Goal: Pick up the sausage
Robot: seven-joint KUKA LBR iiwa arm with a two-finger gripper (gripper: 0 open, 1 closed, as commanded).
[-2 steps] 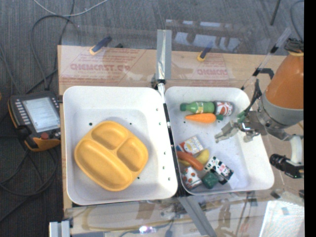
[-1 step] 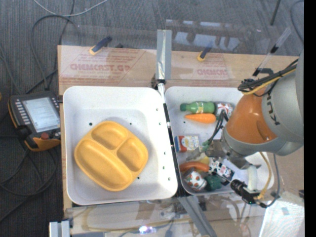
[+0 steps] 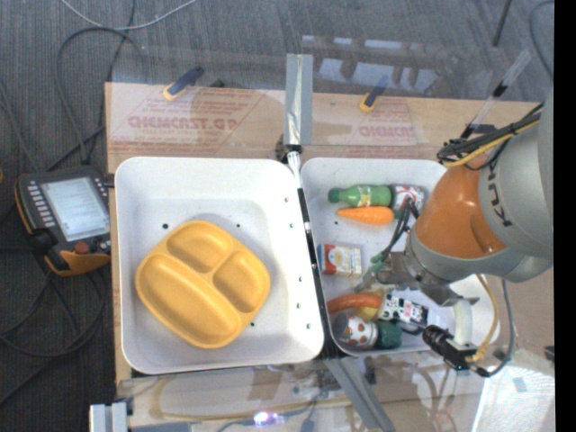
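1. In the camera view, two white bins stand side by side on the surface. The left bin [image 3: 130, 241] holds a yellow divided plate [image 3: 203, 282], which lies a little tilted near the middle of the bin.

2. The right bin [image 3: 378, 167] holds several small things: a green bottle [image 3: 360, 194] near the far wall, an orange carrot [image 3: 365, 214] just beside it, and a small carton [image 3: 341, 259] close to the wall between the bins.

3. The sausage [image 3: 354, 302], reddish brown, lies in the near part of the right bin. It touches, or almost touches, a round can [image 3: 357, 332] at the near wall. A small dark green thing [image 3: 389, 336] lies beside the can.

4. The arm [image 3: 468, 219] reaches in from the right and hangs over the right bin. Its gripper [image 3: 389, 275] is low, just beside the right end of the sausage, and a little above it in the picture.

5. The arm body covers a big part of the jaws, so I cannot tell if they are wide or narrow. I see nothing between them.

6. My judgement on the progress: the sausage is not yet picked up, it rests on the bin floor. The approach looks nearly finished. What is left is to close on the sausage and lift it. The can and the other things nearby could disturb the grasp.
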